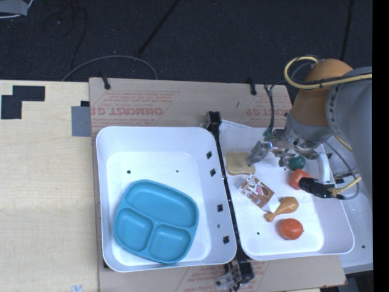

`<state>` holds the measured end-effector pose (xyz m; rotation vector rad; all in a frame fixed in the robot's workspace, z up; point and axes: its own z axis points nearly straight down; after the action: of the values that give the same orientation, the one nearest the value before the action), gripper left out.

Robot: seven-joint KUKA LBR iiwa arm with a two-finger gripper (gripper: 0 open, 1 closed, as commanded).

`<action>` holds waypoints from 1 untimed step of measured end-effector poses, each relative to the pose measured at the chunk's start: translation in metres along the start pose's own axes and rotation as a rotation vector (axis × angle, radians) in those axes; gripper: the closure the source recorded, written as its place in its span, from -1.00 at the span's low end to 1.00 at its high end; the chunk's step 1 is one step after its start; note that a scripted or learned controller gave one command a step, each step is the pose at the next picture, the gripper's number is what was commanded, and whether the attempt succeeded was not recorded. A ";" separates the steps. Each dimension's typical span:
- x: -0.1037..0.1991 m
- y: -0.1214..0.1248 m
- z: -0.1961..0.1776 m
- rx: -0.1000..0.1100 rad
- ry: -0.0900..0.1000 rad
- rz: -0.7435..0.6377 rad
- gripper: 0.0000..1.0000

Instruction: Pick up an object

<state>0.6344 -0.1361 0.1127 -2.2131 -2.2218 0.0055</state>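
My gripper (270, 156) hangs low over the back of the right bin (340, 236), open, with nothing between its fingers. Its left finger (255, 154) is just right of a tan bread slice (238, 163). A small teal piece (297, 162) and a red piece (298, 178) lie right beside its other finger. Nearer the front lie a brown-and-white packet (256, 191), a toy chicken drumstick (283, 208) and a red tomato (291, 229).
The left bin (115, 145) holds a blue divided plate (157, 221). A black divider (222, 193) runs between the bins. The grey arm with its orange band (319, 96) and its cables (337, 187) cover the right bin's back right corner.
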 end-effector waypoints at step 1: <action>0.001 0.001 0.023 -0.007 -0.001 0.001 -1.00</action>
<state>0.6357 -0.1354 0.0896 -2.2179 -2.2247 -0.0007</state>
